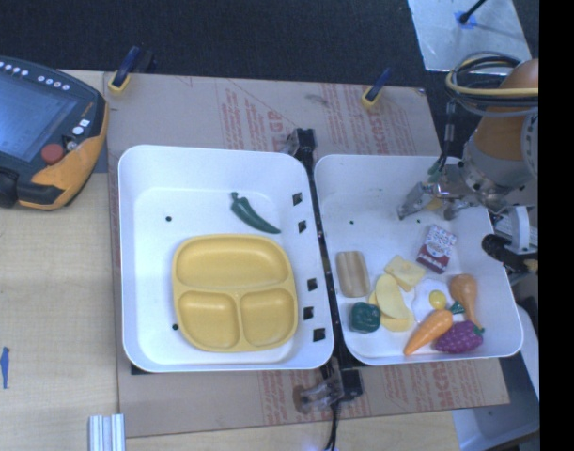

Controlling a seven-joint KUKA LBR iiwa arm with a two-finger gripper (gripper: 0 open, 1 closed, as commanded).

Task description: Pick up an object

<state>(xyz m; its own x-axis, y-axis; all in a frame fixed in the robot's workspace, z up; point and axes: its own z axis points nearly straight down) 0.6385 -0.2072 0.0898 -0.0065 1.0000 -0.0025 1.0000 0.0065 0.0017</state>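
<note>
Arm: a grey arm with an orange band is seen entering from the right, over the upper part of the right bin (362,172)
End effector (435,198): seen low over the right bin's upper area, its two fingers spread apart with nothing between them
Small red and white packet (437,249): found just below the end effector and slightly right of it, lying on the bin floor, apart from the fingers
Tan bread-like block (351,273): placed below and to the left of the end effector, near the bin's left wall
Pale yellow slices (395,294): grouped below the end effector, with a dark green piece (365,318) touching their lower left
Carrots: one orange carrot (427,331) lies slanted well below the end effector; a second (465,294) lies below and to its right
Purple grapes (458,337): set at the bin's lower right corner, beside the slanted carrot
Left bin (136,252): well to the left of the end effector, a yellow divided tray (235,291) and a green pepper (253,214) are held in it
Bench (42,299): a control pendant (38,130) rests at its far left
</note>
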